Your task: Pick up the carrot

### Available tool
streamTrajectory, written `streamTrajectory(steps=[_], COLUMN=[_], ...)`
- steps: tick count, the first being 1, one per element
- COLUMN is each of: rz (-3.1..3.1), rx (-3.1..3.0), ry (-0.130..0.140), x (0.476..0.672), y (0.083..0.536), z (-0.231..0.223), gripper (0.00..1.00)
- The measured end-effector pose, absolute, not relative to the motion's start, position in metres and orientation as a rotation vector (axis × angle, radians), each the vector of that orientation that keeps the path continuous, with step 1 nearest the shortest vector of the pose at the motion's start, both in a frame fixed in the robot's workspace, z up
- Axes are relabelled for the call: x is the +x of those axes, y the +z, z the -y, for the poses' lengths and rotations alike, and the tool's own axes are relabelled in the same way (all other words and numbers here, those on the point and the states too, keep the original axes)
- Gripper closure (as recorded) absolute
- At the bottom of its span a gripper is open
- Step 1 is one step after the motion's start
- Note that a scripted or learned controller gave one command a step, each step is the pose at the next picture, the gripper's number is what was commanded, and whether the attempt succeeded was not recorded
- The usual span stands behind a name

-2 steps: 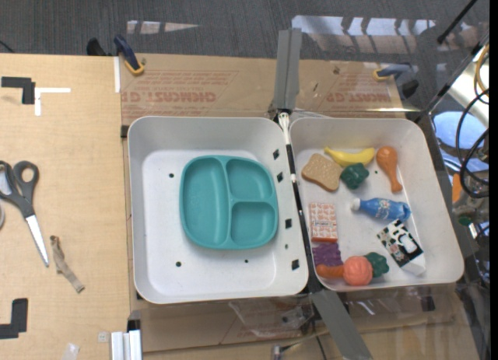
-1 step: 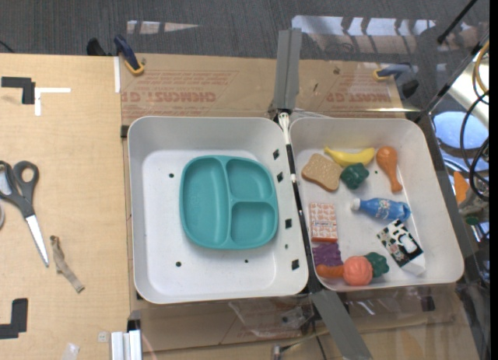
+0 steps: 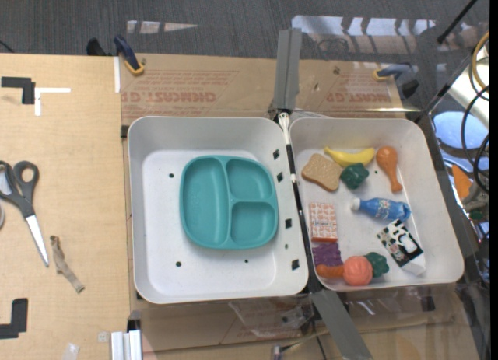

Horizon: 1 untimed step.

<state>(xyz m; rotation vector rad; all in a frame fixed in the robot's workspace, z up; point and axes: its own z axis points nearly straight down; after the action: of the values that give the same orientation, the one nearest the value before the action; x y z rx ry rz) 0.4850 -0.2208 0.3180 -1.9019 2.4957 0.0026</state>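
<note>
**Carrot low in the right bin**

Camera view: the carrot [image 3: 328,271] lies against the near wall of the right bin [image 3: 440,195], long axis across the picture, a pink ball [image 3: 359,270] covering its middle. Whether I stand apart or together, I cannot tell.

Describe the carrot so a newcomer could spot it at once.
Look in the right-hand white bin, along its near edge. The carrot lies there, a small orange piece pointing left, just below the purple grapes and touching the round salmon-pink fruit. It is slimmer and deeper orange than that fruit.
</note>
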Motion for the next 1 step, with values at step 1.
streamTrajectory(steps=[1], rz=[-2.410], rx=[-2.011], ry=[0.002], x=[0.4921], y=[0.3116], z=[0.2209], gripper=[1.00])
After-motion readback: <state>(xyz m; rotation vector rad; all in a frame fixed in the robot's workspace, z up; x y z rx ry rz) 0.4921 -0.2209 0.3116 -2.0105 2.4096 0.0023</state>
